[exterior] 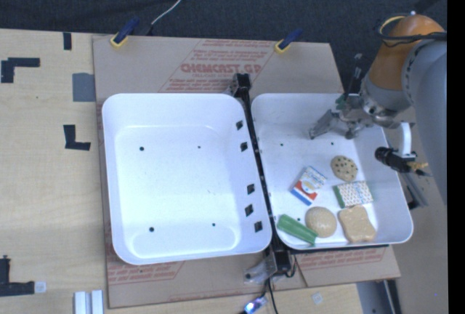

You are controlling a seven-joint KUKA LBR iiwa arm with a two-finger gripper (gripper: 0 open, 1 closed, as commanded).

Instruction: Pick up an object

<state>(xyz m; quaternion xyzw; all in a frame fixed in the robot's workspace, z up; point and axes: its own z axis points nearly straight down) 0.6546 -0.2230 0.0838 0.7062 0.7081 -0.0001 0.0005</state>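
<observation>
Although the gripper (328, 125) hung over the right bin (285, 110), fingers spread and holding nothing, the cookie (344, 168) lay just below it, toward the near rim

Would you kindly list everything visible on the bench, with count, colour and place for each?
left bin: one, white, left half of the bench
right bin: one, white, beside it
cookie: one, brown speckled, right bin
small carton: one, white with red and blue, right bin centre
patterned packet: one, green and white, below the cookie
round bun: one, tan, near front wall
bread slice: one, tan, front right corner
green item: one, front left of right bin
clamps: two, blue and yellow, board's far edge
arm: one, grey and orange, right
pincer: one, above right bin's far part
</observation>
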